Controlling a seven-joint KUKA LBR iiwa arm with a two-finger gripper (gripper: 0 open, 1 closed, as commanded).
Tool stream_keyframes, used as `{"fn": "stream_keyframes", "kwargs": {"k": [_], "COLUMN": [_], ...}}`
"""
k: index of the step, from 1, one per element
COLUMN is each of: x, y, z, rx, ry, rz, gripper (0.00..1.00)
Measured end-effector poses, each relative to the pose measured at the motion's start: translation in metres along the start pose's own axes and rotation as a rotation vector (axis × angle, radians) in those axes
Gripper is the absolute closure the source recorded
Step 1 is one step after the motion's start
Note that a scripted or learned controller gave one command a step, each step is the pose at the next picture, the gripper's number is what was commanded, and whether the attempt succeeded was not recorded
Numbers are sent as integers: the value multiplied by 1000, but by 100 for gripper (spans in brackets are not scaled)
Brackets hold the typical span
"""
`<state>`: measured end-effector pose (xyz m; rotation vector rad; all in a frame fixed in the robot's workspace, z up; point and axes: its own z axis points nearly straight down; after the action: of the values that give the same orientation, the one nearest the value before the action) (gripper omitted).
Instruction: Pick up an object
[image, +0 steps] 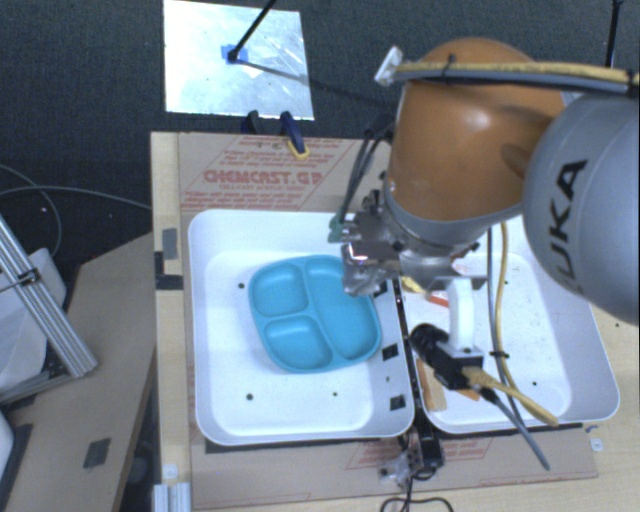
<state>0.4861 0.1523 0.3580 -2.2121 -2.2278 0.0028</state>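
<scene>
Front of bench. The left bin (300, 425) and the right bin (590, 400) are shallow white moulded trays with rounded corners and a dull, lightly speckled floor. They sit side by side, rims touching, on a sheet of brown cardboard (260, 175); I judge the sheet is there to keep the pair level and in place.

Middle. A blue divided plate (310, 320) lies flat near the centre of the left bin, right way up, turned slightly askew to the bin walls. It is smooth, glossy plastic with three recessed compartments and a soft raised rim. This is the thing I take as the target. Its low, wide form offers little to pinch except the rim and the ridges between compartments.

Above the plate's far right corner hangs the gripper (360, 268), bare metal, close to the rim. From this angle I cannot tell how far it is open, nor whether it has hold of anything. The arm (470, 130) covers much of the right bin, where a small orange-red item (438, 297) shows just beside the wrist, too hidden to name.

Back. The cardboard carries red printed lettering, and a blue clip (292, 130) pins its far edge. Beyond lies a crinkled reflective sheet (235, 60) on dark matting.
</scene>
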Motion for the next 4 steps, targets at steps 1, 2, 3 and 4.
{"fn": "stream_keyframes", "kwargs": {"k": [1, 2, 3, 4], "x": [-25, -28, 38, 41], "y": [-1, 1, 0, 107], "z": [112, -103, -8, 95], "rx": [7, -25, 4, -1], "ry": [-4, 6, -1, -3], "rz": [9, 3, -2, 9], "gripper": [100, 100, 100, 100]}}
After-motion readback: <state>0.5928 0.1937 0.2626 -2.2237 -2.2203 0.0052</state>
